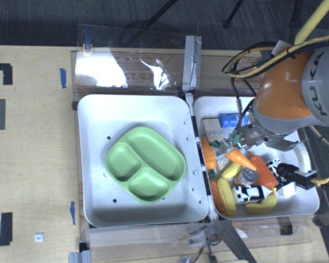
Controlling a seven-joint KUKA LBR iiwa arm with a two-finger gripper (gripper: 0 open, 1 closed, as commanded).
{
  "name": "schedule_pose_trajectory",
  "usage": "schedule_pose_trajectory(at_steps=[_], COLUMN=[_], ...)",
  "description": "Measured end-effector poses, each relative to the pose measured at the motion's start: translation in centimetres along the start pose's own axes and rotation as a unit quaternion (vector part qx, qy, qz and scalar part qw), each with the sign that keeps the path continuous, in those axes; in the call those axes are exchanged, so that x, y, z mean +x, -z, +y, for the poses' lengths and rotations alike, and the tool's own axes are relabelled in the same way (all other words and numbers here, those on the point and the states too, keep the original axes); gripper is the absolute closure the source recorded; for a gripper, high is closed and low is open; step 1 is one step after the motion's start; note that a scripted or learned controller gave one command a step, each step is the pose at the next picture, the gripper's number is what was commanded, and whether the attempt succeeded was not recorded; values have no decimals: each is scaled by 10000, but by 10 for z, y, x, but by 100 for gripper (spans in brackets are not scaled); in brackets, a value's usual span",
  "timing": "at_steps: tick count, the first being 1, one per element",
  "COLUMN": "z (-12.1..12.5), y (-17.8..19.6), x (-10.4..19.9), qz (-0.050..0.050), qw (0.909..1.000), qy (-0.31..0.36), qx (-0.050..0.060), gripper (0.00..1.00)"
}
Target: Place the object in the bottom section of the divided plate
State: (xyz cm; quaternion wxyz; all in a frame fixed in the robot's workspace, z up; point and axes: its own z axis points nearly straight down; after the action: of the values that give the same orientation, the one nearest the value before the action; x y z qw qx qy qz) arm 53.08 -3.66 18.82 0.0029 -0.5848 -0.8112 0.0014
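A green divided plate [145, 162] lies in the left bin [93, 119], with nothing in its three sections. The smallest section faces the bin's front edge. My gripper [236, 142] hangs low over the right bin [307, 199], at the back of a pile of toy food. Just below it lies an orange carrot [242, 159], very close to the fingertips. Nothing shows as held.
Around the carrot the right bin holds a yellow corn cob [226, 193], a banana [263, 203], a black-and-white toy [248, 193], a blue block [228, 120], a red-orange piece [263, 171] and an orange piece [208, 156] by the dividing wall [196, 141].
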Motion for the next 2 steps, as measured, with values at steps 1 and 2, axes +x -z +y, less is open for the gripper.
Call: schedule_pose_trajectory(at_steps=[1, 2], z=[0, 1], y=[0, 7], x=[0, -1], qz=[0, 3], qw=[10000, 10000], qy=[-1, -2], qx=[-1, 8], gripper=[0, 100])
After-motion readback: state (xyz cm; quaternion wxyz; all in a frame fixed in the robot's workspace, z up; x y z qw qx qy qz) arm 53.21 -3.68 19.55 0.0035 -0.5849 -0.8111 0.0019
